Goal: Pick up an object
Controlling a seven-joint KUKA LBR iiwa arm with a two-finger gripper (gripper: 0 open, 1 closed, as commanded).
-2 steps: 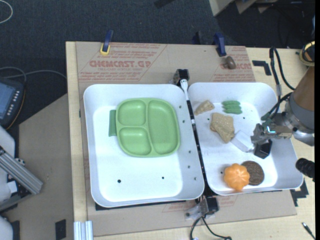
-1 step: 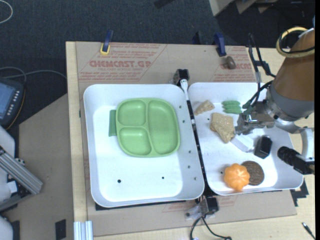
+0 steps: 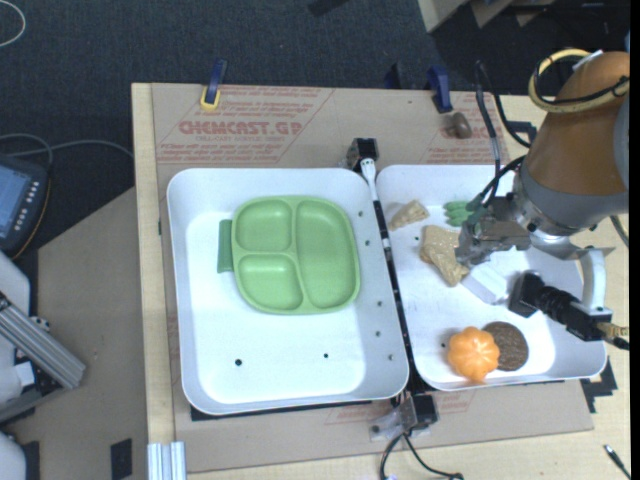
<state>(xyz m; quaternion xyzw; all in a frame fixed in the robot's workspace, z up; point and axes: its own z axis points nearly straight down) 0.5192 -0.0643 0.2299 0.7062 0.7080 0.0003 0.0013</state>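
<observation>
Nearest me, at the front of the right bin (image 3: 560, 368), an orange (image 3: 472, 353) sits touching a dark brown cookie (image 3: 508, 345) at its 3 o'clock. Just beyond them lies a small pale slip (image 3: 486, 288) on the bin floor. Further in, a tan, bread-like chunk (image 3: 440, 253) lies tilted, and the pincer (image 3: 478, 244) hangs right at its 3 o'clock edge; I cannot tell how far apart it stands, nor whether it has hold of anything. A smaller tan piece (image 3: 407, 214) lies at the chunk's 11 o'clock, and something green (image 3: 459, 210) peeks out at the pincer's 12 o'clock. The grey arm (image 3: 580, 168) comes in from 3 o'clock. In the left bin (image 3: 200, 298), a green divided plate (image 3: 295, 253) rests toward the far half. Both bins sit on the brown worktop (image 3: 150, 168).
</observation>
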